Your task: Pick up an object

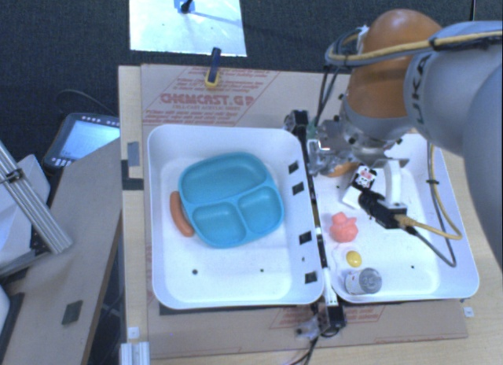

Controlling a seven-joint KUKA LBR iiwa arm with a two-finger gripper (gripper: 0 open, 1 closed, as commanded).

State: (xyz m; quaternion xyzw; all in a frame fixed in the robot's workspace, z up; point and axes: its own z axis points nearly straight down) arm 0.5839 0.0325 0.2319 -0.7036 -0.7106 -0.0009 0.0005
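Approach step: arm (440, 80) lowered over right bin (452, 281); finger state cannot be told. Pink toy (343, 227) lies nearest; next move requires centring on it.

The end effector (339, 159) hangs over the right bin (448, 277), close to the divider. Just below it lie a pink rubber duck (343, 227), a small yellow ball (354, 259) and a grey round can (364, 281). To its left, in the left bin (169, 277), a blue divided tray (230, 198) rests beside an orange hot dog (181, 213).
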